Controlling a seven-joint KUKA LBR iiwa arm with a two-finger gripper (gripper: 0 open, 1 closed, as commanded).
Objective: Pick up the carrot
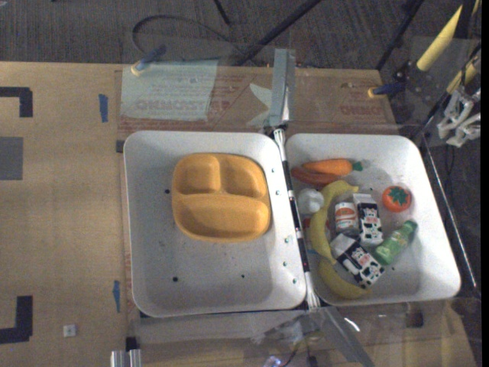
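Half-hidden hot dog lies under carrot.

Matt wooden bench; smooth white bins, seemingly plastic; glossy carrot.

Pale whitish-grey pincer, small, knobbly and angular in outline, finer detail too blurred to tell

The banana is partly hidden under the small milk cartons. Just above the banana, a red thing is tucked under the carrot, too covered to name. The words on the cartons are too small to read.
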